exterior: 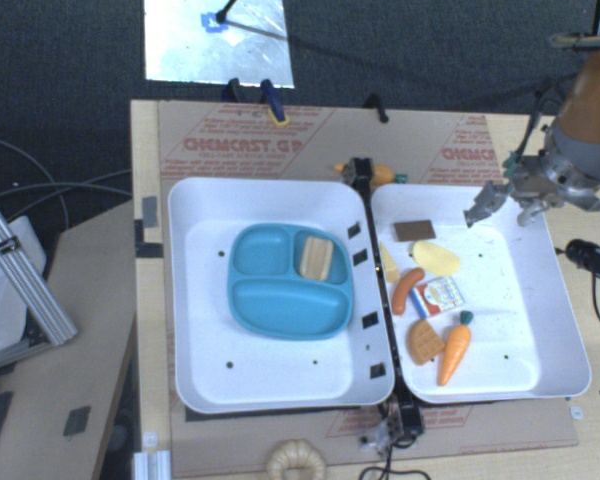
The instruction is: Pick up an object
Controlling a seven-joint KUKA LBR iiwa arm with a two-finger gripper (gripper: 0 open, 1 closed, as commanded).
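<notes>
The right bin [555, 318] holds several toy foods: a brown flat square [414, 231], a pale yellow piece [435, 258], a sausage [407, 290], a small red and white carton [441, 294], a waffle-like biscuit [425, 341] and a carrot [455, 345]. My gripper [502, 211] hangs over the far right part of this bin, to the right of the brown square. It is open, with nothing between its fingers [477, 211].
The left bin [205, 368] holds a blue divided plate [280, 303] with a slice of bread [317, 258] in one compartment. A yellow toy [381, 175] lies behind the bins. A pale ring [295, 460] lies at the bench's front edge.
</notes>
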